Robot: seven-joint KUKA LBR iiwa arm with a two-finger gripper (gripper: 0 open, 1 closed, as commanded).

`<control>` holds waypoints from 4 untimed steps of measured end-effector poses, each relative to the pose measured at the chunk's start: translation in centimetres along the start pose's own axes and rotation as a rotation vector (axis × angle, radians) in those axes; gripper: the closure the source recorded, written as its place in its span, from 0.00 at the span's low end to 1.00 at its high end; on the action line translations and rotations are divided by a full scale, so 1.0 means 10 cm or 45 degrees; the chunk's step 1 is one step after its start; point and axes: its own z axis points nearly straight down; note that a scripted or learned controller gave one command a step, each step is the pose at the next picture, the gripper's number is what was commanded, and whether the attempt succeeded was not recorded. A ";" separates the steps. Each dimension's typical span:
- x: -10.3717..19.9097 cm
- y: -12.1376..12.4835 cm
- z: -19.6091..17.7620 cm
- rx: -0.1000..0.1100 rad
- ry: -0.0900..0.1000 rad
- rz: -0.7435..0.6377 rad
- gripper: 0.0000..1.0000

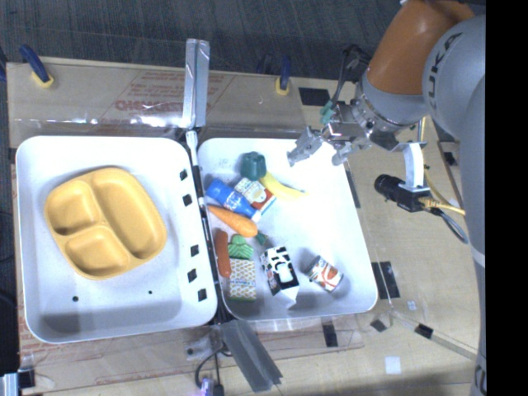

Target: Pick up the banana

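Hand (320,146) spread open with nothing between the fingers, hovering just above-right of the banana (285,187), itself lying in the right bin (351,246) beside a blue packet (235,197), above a carrot (232,219), right of a green cup (253,165).

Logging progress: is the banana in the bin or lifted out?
In the right bin: banana lies on its floor; gripper hovers apart.

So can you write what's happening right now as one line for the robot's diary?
task: pick up banana | hand: above right bin's far edge, holding nothing | banana: lying in right bin, not yet picked
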 end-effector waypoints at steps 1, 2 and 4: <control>0.21 0.13 1.37 0.001 0.000 0.116 0.00; 0.00 0.37 1.68 -0.028 -0.004 0.097 0.00; 1.11 0.32 0.68 -0.003 0.000 0.388 1.00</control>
